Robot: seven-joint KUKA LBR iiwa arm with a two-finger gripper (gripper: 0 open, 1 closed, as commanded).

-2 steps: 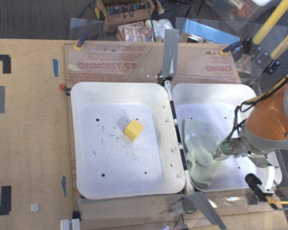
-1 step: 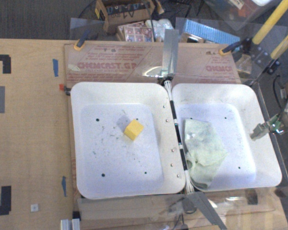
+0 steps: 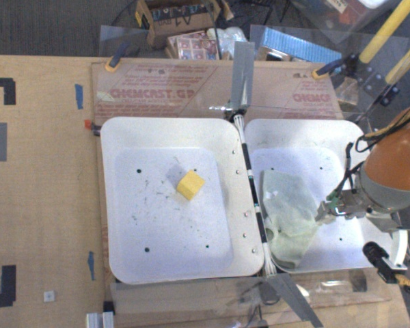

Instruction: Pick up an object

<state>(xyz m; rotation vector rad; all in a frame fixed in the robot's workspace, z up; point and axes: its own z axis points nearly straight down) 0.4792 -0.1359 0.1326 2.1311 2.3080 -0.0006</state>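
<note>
Right bin [image 3: 328,255]: pale cloth [image 3: 290,214]; left: yellow block [image 3: 190,185].

The arm enters at the right edge of the frame, in its lower half. Its orange band [image 3: 395,161] bulges large at mid-right, with the grey wrist section just beneath it. From there the gripper [image 3: 326,209] reaches leftward, ending right of the frame's centre and slightly below mid-height. Dark cables loop along the band's left side. The fingertips are too small and blurred to read.
</note>
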